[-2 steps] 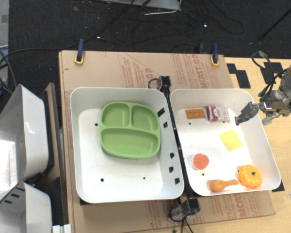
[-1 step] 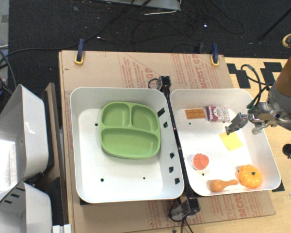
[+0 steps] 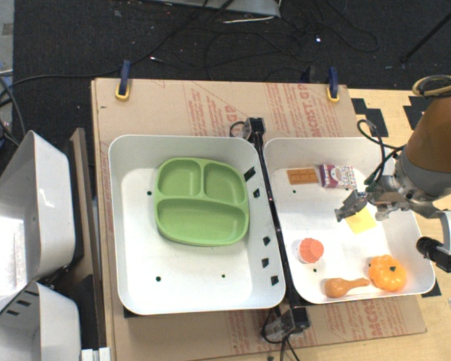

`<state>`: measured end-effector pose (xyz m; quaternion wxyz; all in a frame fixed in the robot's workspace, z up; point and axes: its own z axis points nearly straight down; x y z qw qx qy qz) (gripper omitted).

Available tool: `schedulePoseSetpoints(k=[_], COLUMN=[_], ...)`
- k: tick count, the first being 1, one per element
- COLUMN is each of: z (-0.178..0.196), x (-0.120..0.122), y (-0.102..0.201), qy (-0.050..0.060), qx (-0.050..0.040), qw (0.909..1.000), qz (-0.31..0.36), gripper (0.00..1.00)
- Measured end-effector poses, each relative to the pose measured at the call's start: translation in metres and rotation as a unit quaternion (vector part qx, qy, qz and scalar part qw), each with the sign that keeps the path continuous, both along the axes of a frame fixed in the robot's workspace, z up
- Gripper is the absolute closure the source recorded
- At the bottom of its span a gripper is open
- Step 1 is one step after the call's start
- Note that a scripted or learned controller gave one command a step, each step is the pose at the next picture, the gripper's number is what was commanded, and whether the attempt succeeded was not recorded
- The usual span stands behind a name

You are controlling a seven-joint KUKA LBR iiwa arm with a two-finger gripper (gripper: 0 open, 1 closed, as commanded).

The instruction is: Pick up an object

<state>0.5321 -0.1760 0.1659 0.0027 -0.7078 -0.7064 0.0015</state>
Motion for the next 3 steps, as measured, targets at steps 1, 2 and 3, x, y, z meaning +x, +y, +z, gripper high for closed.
schedulePoseSetpoints(k=[1,2,3], z=[-0.064,-0.05,0.001], x=[-0.003,-0.002,0.009], y=[0.0,0.0,0.004], qy=[-0.001,-0.003,-0.006], qx=[-0.0001,-0.001,-0.0018], qw=[1.0,1.0,1.0], qz=[0.0,0.0,0.003], gripper=[0.0,1.0,1.0])
